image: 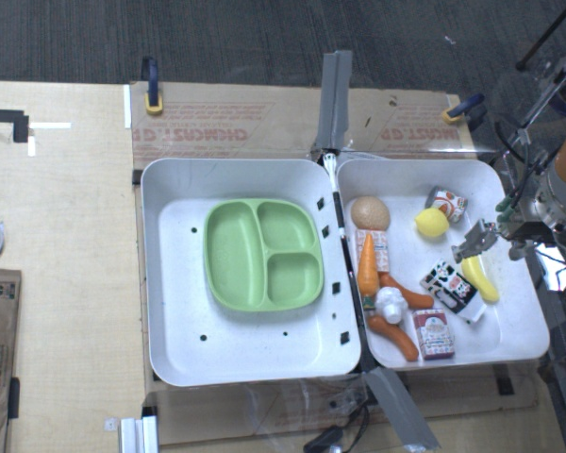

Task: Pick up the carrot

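At the right bin's (538, 333) far right side, the gripper (478, 241) hangs just above a banana (479, 278), its fingers parted with nothing between them. Beside the banana lies a black-and-white packet (449, 287), with a lemon (432, 223) and small can (445, 203) behind. The carrot (367, 264) lies along the bin's left wall, near a brown ball (370, 213). The left bin (170, 281) holds a green divided plate (262, 254).

Robotics lab test bench. Plywood benchtop (57, 187) with tape marks at left edge; cardboard sheet (255, 121) held by clamps (151, 88) along far edge. Two white bins (160, 253) side by side near right end, toy food (396, 281) and green divided plate (262, 253) inside. Dark carpet (217, 17) beyond; cables, metal frame at right.
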Controlling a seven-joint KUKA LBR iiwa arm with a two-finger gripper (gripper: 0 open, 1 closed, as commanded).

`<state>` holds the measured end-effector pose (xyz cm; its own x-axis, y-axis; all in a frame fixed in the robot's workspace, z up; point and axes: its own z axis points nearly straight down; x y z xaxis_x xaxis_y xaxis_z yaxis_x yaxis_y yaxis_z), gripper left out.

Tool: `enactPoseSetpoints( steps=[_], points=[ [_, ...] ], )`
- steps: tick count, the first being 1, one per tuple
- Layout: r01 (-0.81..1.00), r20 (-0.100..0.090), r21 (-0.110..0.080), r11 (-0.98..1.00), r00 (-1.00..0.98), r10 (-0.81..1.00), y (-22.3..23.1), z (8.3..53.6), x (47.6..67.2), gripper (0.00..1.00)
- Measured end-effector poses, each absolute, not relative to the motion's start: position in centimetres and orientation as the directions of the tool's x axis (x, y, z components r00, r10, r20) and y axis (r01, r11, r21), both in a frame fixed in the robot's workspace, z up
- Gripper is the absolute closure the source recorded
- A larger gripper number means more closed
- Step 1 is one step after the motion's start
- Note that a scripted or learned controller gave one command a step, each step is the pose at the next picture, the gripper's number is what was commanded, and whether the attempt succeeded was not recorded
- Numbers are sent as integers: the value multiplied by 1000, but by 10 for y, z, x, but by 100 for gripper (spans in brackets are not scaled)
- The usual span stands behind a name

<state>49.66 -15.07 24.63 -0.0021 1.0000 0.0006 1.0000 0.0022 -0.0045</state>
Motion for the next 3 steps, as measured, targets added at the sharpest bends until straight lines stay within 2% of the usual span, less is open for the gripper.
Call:
enactPoseSetpoints(
  steps=[1, 2, 3],
  points=[
    [993, 0, -5, -119, 119, 993, -111, 175, 537, 0],
    [922, -1, -4, -387, 387, 922, -113, 90, 581, 0],
    [756, -3, -4, -655, 655, 756, -103, 91, 549, 0]
  ],
)
